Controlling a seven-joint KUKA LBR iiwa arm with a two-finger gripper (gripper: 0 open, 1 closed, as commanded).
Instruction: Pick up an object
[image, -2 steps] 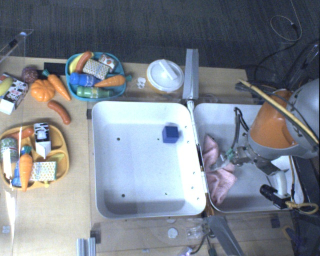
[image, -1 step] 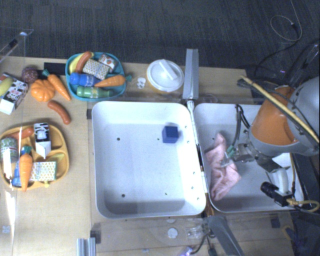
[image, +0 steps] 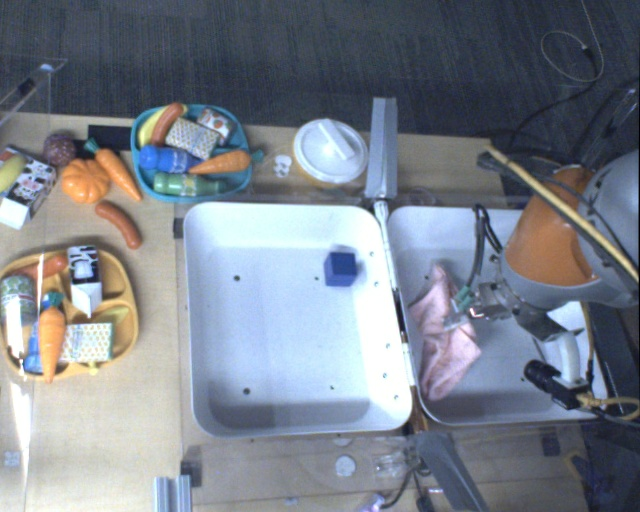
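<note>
Wooden bench top runs under everything, and the pair of white bins sits in the middle of it. I take the left bin (image: 290, 400) as my landmark. Inside it, toward its upper right corner, lies a small blue cube (image: 341, 268), alone on the white floor. Just past its right wall, in the right bin (image: 500, 395), a crumpled pink cloth (image: 440, 330) lies lengthwise against the divider.

My gripper (image: 468, 303) is low in that right bin, at the cloth's right edge near its upper end, with my grey arm and orange band (image: 545, 245) rising away from the landmark bin. Whether my fingers are apart or closed I cannot tell; the wrist and cabling crowd them from this angle, and I cannot say the cloth is between them.

My reading is that I am at the reach-and-grasp step on the cloth, with nothing lifted yet. What comes next calls for the fingers to close on a raised fold, not a flat layer, then a straight lift clear of the bin wall. Soft fabric may slip or trail.

Far to the left of the landmark bin sit a blue bowl (image: 240, 180) and a yellow plate (image: 125, 290) of toy food; above its upper right corner stands a white lidded container (image: 330, 150).
</note>
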